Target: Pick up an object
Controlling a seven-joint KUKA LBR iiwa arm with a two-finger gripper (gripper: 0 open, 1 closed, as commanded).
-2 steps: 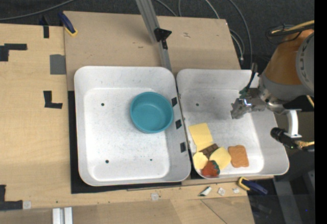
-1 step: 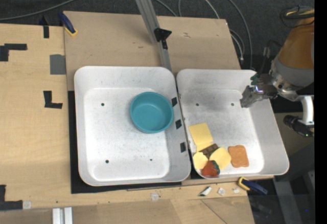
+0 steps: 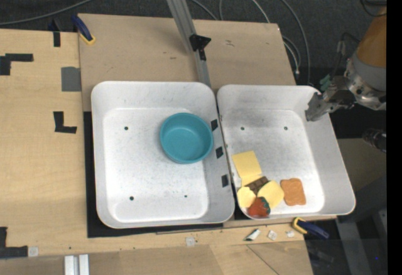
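The claw (image 3: 316, 109) is seen at the upper right rim of the right bin (image 3: 326, 142), hanging from the grey arm (image 3: 367, 73) with its orange band. Whether its fingers are spread or closed cannot be told; nothing is seen between them. In the near part of that bin, well apart from the claw, a yellow block (image 3: 246, 165), a brown piece (image 3: 257, 183), a second yellow piece (image 3: 271, 193), a red item (image 3: 257, 207) and an orange sponge (image 3: 293, 192) are clustered. A blue bowl (image 3: 185, 137) is set upright in the left bin (image 3: 113, 142).
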